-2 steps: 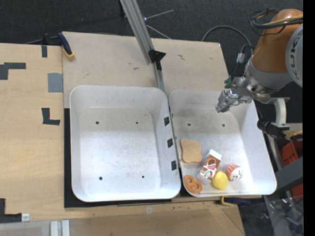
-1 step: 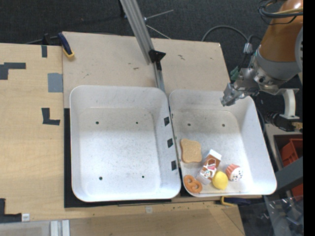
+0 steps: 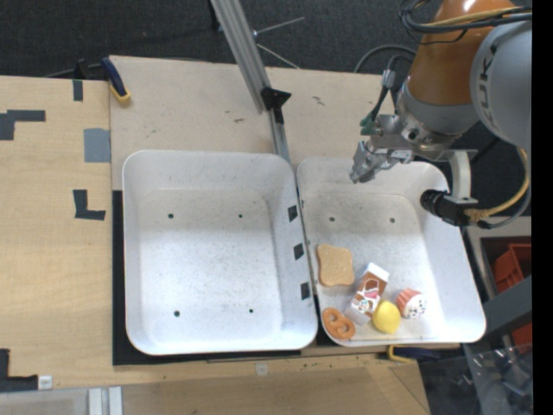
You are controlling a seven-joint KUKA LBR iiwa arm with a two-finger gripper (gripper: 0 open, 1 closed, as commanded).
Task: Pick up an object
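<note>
No writing was legible on any item. Five objects, one of each, clustered at the right bin's (image 3: pixel 449 258) front edge: a bread slice (image 3: pixel 335 265), a small carton (image 3: pixel 370 290), a pretzel (image 3: pixel 338 322), a lemon (image 3: pixel 386 317) and a cupcake (image 3: pixel 411 303). The gripper (image 3: pixel 365 169) hovered over that bin's back-left corner, carrying nothing; its closure could not be told.

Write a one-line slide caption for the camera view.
Two-finger gripper hangs above right white bin; toy bread slice, yellow lemon lie below.
</note>
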